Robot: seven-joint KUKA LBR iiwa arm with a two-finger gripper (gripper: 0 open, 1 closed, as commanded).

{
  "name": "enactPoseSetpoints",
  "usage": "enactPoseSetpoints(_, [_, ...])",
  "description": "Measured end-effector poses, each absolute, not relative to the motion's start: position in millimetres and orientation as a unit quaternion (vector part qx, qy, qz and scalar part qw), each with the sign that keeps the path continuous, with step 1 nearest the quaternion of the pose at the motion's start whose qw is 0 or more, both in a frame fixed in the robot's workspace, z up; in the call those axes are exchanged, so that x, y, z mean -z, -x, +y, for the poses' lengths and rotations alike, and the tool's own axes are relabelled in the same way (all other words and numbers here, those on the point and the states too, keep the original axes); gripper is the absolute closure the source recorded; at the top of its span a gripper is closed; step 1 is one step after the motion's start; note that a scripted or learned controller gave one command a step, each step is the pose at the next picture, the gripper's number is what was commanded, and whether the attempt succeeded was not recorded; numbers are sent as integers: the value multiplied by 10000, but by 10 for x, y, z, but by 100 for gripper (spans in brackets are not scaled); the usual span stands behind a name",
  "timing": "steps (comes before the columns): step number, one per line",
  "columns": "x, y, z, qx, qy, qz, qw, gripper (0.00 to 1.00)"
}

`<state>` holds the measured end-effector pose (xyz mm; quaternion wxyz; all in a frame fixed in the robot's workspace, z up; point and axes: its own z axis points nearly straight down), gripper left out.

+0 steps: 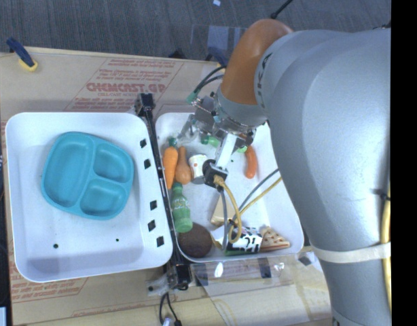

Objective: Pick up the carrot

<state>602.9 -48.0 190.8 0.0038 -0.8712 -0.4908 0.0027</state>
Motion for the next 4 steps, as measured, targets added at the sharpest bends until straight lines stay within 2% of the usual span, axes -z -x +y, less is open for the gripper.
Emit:
enactPoseSetpoints(1, [-1894, -5917, -425, -77, 8857, -4641, 46, 0])
enactPoseSetpoints(2, [-1896, -5917, -425, -76, 8858, -4640, 46, 0])
enactPoseSetpoints(3, [-891, -5867, -932, -53, 9143, -4050, 26, 0])
enactPoseSetpoints(4, [-981, -5868, -913, -70, 9124, -4091, 62, 100])
